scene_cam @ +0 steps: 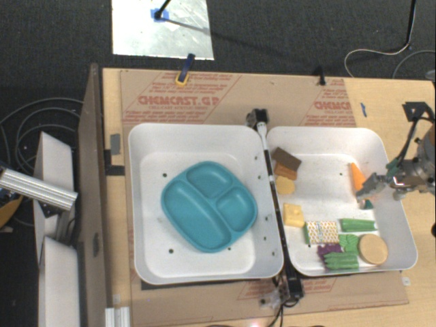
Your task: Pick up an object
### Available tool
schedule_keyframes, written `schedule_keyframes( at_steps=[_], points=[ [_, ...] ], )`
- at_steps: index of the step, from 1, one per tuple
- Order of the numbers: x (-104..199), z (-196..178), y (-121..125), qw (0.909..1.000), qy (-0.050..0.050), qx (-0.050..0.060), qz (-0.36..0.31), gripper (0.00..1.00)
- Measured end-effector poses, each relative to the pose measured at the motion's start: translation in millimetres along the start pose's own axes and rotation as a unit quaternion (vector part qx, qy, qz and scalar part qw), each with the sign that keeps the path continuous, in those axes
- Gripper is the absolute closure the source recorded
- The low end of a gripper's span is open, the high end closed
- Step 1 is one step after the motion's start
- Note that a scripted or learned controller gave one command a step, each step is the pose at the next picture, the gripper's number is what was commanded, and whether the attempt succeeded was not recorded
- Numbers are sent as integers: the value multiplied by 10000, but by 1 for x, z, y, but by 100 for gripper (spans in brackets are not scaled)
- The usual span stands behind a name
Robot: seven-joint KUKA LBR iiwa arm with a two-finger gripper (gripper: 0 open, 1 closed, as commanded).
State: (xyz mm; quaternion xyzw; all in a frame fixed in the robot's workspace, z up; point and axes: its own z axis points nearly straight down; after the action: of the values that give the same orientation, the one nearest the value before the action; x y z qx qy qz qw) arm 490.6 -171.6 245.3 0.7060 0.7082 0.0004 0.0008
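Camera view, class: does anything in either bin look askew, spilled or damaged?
Nothing is spilled or broken. The teal divided tray sits at a slant in the left bin, and the toy food is crowded toward the right bin's near edge.

I see even, bright overhead light w/ soft shadows. Glare on the foil sheet (162, 19) far left. Slight blur at right edge.

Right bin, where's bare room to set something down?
The right bin is bare across its middle, between the brown block and the orange piece, by the claw. Crowded along the near edge: yellow square, green pieces, tan disc.
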Motion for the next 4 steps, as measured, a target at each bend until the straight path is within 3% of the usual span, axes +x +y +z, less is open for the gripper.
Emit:
schedule_keyframes(
  at_steps=[1,2,3,4],
  points=[
    [-24,135,68,10000,-19,-82,-6,0],
    [-30,115,9,10000,2,16,24,0],
    [-26,157,55,10000,-25,-37,-5,0],
    [-26,160,130,10000,11,-16,-23,0]
  ],
)
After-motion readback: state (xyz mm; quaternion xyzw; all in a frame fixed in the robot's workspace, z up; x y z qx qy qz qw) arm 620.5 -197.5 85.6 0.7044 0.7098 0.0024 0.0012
